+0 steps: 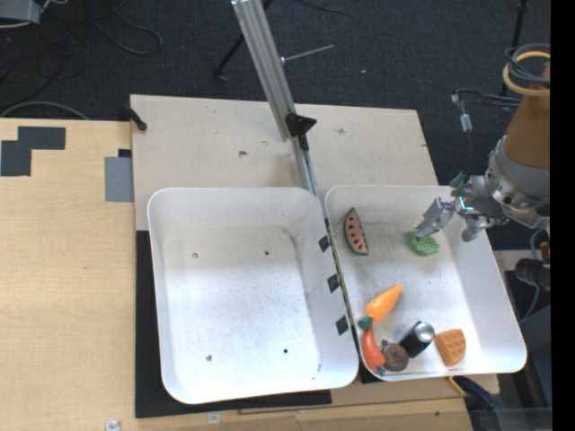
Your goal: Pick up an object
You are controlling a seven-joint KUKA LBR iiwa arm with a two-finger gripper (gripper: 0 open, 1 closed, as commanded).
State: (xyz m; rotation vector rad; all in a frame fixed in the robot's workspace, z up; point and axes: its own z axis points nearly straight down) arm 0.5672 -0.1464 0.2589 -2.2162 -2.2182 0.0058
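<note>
The right bin [503, 308] holds several small objects. A green lump [425, 244] lies near its upper right. A watermelon slice [357, 232] sits by the divider. Lower down are an orange carrot [384, 302], a red-orange piece [369, 341], a brown ball [395, 356], a black can [417, 338] and an orange wedge [451, 347]. My gripper [453, 225] hangs over the bin's upper right, open. Its left finger [435, 219] stands just above the green lump, and nothing is between the fingers.
The left bin [180, 241] lies beside the right one, with black clips [332, 281] along the shared wall. A slanted aluminium post [269, 70] rises behind the bins. The arm's orange band [532, 128] is at the right edge.
</note>
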